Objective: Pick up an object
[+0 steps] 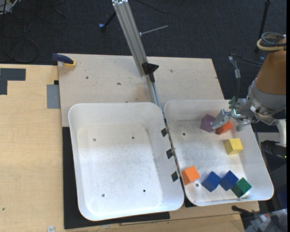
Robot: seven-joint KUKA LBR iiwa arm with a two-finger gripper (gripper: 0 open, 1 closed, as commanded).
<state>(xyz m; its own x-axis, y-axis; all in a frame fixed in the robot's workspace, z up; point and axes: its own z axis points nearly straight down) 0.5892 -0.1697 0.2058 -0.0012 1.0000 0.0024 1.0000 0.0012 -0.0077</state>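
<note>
End effector point(224, 123) over right bin point(261, 178), gripping red-orange block point(224, 127)

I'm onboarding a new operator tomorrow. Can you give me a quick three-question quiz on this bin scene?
1. True or false: the yellow block lies in the right bin.
2. How many blue blocks lie in that bin?
3. Which block lies nearest the gripper? A. green block B. red-orange block C. orange block

Key: 1 true; 2 two, the left blue block and the right blue block; 3 B.
</note>
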